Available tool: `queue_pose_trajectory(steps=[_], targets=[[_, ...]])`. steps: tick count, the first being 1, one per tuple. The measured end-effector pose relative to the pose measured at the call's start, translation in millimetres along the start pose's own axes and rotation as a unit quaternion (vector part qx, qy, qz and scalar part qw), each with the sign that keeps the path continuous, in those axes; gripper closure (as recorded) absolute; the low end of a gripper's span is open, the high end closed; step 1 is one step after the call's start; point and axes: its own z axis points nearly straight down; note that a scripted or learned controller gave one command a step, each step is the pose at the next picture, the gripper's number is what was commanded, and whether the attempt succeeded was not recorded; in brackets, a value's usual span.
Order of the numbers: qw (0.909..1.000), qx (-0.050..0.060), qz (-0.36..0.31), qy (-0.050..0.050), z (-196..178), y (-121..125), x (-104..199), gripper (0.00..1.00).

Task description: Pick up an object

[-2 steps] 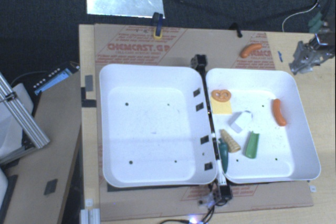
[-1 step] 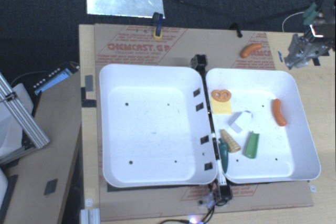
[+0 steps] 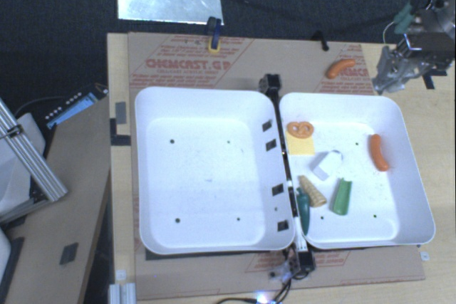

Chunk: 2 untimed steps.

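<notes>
1. Two shallow white bins side by side on the surface (image 3: 178,57), sharing a middle edge fitted with dark clips.
2. Left bin (image 3: 153,110): bare white floor, a few small dark dots.
3. Right bin (image 3: 410,160): six things, mostly toward its 9 o'clock side.
4. Pretzel (image 3: 300,129) at 10 o'clock, touching the top edge of a yellow block (image 3: 301,146) just below.
5. White piece (image 3: 325,164) near centre, tilted.
6. Tan cone (image 3: 312,191) at 7 o'clock; dark green piece (image 3: 303,213) just below it, against the dividing edge.
7. Green cylinder (image 3: 341,196) at 6 o'clock, beside the cone, apart from it.
8. Orange sausage (image 3: 378,152) at 3 o'clock, lying lengthwise, well apart from the rest.
9. Second orange sausage (image 3: 341,67) outside the bins, on the cardboard at 12 o'clock of the right bin.
10. Pincer (image 3: 390,78) above the right bin's 1 o'clock corner, past the rim; nothing seen between its tips. Spread of the tips: cannot tell.
</notes>
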Motion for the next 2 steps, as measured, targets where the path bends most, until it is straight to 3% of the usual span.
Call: queue_pose_trajectory(steps=[2], targets=[[1.0, 0.0, 0.0, 0.0, -0.1, 0.0, 39.9, 1.0]])
